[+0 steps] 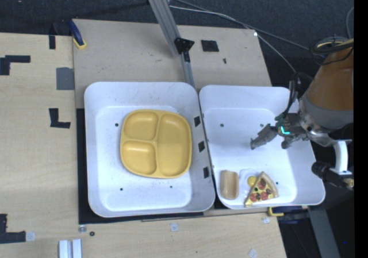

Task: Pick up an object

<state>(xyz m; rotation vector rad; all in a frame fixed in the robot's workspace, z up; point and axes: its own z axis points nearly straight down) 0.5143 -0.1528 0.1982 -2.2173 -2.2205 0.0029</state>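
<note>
Now your hand (270,139) hovers over the right bin (241,99), fingers apart, holding nothing | pizza slice (261,188) sits near, toward the front edge | bread piece (229,184) beside it, upright long axis

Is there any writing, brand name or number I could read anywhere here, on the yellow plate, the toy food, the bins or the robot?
None can be read: the yellow divided plate, pizza slice, tan bread-like piece, both white bins and the gripper carry no legible text.
</note>
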